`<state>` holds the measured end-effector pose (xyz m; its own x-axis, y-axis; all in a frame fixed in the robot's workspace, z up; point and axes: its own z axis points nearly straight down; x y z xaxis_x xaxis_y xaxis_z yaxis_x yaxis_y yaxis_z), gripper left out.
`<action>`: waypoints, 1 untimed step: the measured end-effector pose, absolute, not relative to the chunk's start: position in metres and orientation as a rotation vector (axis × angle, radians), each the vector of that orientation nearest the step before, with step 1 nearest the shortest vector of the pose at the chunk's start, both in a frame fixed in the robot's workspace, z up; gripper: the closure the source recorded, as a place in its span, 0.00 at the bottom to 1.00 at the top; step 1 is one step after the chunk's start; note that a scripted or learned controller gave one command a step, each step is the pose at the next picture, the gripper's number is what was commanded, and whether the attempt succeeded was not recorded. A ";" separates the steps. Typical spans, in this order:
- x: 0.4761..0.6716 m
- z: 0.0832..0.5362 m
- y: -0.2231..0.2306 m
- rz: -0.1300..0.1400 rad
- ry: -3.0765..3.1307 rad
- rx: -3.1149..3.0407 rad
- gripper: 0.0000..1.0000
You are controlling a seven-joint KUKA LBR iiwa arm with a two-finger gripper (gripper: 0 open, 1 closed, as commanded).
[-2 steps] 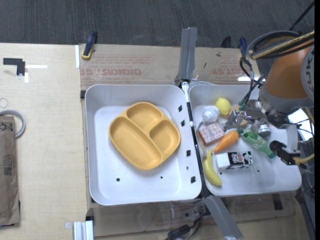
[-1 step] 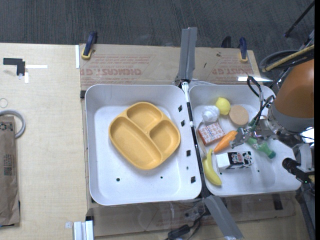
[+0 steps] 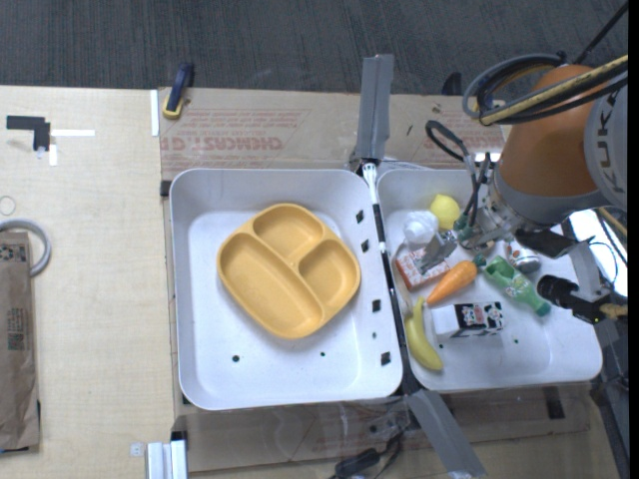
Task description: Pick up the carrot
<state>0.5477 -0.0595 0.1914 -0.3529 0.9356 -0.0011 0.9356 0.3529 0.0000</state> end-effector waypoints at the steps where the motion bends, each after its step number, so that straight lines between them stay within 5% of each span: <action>1: 0.554 0.104 -0.104 0.004 2.487 1.898 0.00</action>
